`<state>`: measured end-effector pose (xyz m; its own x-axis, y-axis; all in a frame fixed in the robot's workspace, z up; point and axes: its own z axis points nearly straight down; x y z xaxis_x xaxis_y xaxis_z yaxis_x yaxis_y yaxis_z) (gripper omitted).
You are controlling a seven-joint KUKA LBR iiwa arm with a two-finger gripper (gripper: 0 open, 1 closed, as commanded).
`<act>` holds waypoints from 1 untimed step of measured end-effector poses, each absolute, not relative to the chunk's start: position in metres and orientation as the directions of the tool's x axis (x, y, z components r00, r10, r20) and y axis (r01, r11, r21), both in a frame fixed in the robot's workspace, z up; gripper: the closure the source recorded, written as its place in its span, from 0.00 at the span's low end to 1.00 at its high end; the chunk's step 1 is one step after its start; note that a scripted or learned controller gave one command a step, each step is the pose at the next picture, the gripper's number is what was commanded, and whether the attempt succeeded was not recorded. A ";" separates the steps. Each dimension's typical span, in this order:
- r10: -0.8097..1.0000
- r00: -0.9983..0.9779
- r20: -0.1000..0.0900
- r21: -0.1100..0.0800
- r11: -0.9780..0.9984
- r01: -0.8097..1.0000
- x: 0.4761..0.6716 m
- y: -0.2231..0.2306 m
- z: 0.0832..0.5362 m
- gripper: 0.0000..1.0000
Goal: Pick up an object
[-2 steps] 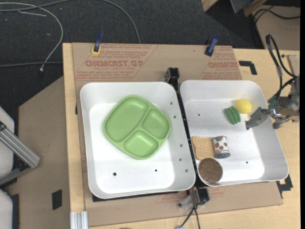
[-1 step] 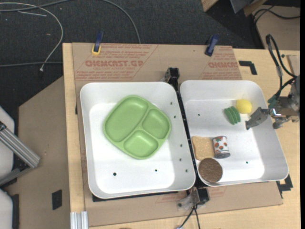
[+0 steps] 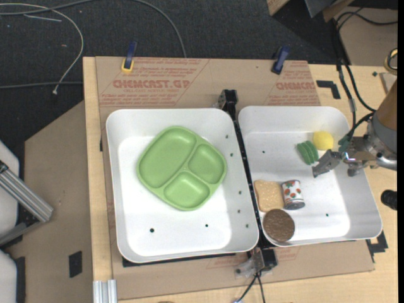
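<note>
Look at the right bin (image 3: 353,223) on your worktop (image 3: 189,77): the pincer (image 3: 339,161) hangs over its right half, reaching in from the right edge, and its dark fingers (image 3: 326,163) stand spread apart with nothing between them. Just to its left you see a small green object (image 3: 307,151) lying against a yellow lemon-like ball (image 3: 323,140), the two touching near the bin's upper middle. Lower down, toward the bin's near left corner, a tan slice of bread (image 3: 268,195) lies flat, with a small can with a red and white label (image 3: 292,194) on its side just beside it to the right. A brown round disc (image 3: 278,225) sits at the front edge, touching the bread's lower end. In the left bin (image 3: 126,232) you have a green divided plate (image 3: 182,167), three compartments, resting flat near the middle.
</note>
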<state>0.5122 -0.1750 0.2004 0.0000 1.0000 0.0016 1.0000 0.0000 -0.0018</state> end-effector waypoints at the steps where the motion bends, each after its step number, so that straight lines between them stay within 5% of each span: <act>1: 1.000 0.001 0.003 -0.006 -0.001 1.000 0.511 -0.184 0.153 0.00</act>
